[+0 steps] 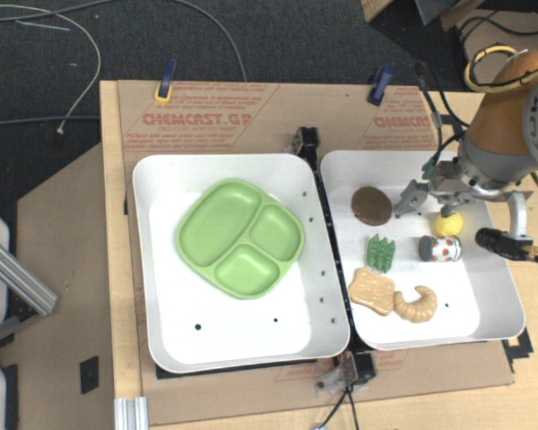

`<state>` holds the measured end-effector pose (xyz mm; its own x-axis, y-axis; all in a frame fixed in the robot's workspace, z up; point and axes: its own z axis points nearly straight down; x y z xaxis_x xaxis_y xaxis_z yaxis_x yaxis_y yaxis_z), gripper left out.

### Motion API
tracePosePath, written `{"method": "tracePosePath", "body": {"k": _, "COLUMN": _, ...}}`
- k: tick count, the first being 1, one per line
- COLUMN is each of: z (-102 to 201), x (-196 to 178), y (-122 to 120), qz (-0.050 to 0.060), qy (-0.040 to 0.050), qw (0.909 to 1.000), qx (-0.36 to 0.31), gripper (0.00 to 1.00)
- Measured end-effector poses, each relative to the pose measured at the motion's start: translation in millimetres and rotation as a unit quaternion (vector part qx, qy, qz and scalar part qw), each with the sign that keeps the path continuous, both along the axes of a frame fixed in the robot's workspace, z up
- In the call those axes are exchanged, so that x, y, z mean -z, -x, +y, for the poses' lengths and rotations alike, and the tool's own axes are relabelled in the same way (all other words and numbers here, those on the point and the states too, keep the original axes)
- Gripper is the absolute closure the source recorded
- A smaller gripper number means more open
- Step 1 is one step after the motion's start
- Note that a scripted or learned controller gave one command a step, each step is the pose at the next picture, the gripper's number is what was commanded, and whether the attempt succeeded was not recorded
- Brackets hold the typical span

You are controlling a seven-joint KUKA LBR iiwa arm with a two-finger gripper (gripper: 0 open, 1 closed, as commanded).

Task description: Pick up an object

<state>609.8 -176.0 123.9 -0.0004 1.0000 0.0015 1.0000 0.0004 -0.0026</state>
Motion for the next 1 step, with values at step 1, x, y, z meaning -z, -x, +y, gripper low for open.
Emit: {"method": "tracePosePath", "body": {"k": 1, "z": 4.7, "x": 36.7, "y": -3.2, "qz": -0.002, "qy": -0.0037, "qw": 1.0, "qx": -0.002, "gripper": 0.0}}
